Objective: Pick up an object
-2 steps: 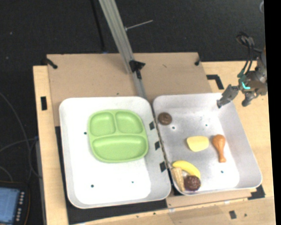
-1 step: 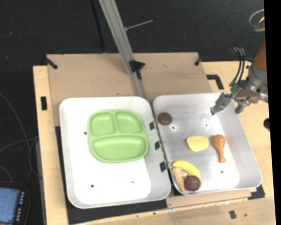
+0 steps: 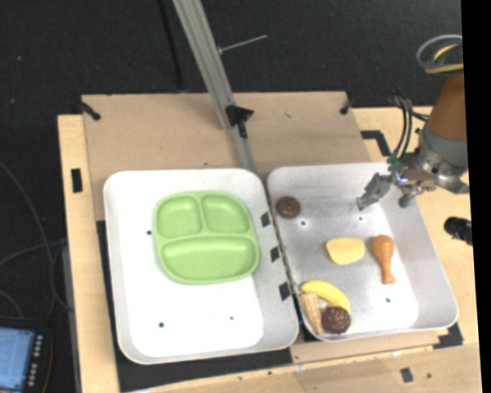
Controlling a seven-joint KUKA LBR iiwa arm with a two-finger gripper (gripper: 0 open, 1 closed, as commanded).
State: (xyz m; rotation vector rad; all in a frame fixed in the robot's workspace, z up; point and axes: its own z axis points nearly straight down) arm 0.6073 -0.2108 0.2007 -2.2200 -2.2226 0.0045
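Camera view, from above at a slant: two shallow white bins sit side by side on a wooden bench. The left bin [image 3: 137, 320] holds a green divided plate [image 3: 206, 237]. The right bin [image 3: 416, 310] holds a brown round piece [image 3: 288, 206] near its upper left corner, a pale yellow wedge [image 3: 345, 250] in the middle, a toy chicken drumstick [image 3: 384, 256] just beside it, and a banana [image 3: 325, 293] touching a dark round piece [image 3: 336, 319] at the lower left corner. The gripper [image 3: 388, 191] hovers over the right bin's upper right area, fingers spread apart and holding nothing, well apart from the objects.
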